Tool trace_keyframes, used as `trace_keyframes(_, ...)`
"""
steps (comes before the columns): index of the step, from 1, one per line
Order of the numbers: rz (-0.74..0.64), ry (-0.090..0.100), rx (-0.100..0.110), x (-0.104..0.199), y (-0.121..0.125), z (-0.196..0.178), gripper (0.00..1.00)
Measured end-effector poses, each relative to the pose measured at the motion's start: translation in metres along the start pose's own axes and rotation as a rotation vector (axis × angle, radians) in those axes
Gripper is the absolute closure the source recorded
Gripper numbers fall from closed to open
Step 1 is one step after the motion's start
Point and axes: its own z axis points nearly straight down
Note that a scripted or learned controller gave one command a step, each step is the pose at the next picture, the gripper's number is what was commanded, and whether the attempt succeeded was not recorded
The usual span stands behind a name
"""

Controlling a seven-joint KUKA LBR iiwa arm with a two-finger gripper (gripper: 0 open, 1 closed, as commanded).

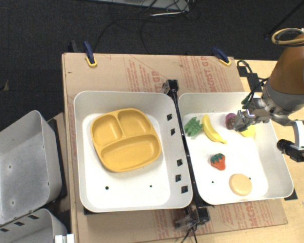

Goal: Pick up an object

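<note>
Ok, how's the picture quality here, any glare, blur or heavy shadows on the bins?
Camera view: lighting is even and soft; the yellow tray shows mild sheen, no harsh glare. The white bins look bright but not blown out. The banana and strawberry are reasonably sharp; the tool area is cluttered and hard to read.

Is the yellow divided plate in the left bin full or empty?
Empty. The yellow divided plate lies flat in the left bin, and all three compartments show bare yellow surface.
</note>
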Motion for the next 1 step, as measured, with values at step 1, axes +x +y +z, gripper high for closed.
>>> trace_keyframes(1,-0.002,0.0,-0.001,0.0073,0.0071,-0.0592,1.0)
